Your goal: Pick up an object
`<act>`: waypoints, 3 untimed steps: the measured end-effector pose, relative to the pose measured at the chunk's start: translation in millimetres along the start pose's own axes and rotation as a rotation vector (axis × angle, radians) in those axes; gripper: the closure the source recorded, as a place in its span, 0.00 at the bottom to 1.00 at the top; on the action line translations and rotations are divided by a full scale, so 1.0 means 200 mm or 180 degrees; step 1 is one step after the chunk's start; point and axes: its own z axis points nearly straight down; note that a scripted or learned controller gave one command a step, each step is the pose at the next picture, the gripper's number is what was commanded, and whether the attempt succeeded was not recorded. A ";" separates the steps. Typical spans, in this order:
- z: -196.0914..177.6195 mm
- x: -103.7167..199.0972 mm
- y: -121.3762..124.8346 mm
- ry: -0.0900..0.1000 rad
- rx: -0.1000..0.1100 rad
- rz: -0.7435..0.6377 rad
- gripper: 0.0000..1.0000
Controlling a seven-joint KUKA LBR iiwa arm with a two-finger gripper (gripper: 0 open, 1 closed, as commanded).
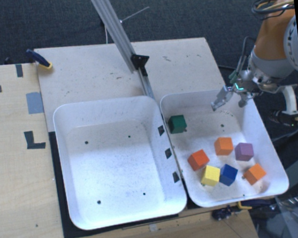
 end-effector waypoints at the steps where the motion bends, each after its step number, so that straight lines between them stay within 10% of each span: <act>1: -0.01 0.00 0.01 -0.0008 -0.0013 -0.0004 0.00; 3: 0.52 0.03 0.00 -0.0005 0.0000 -0.0004 0.00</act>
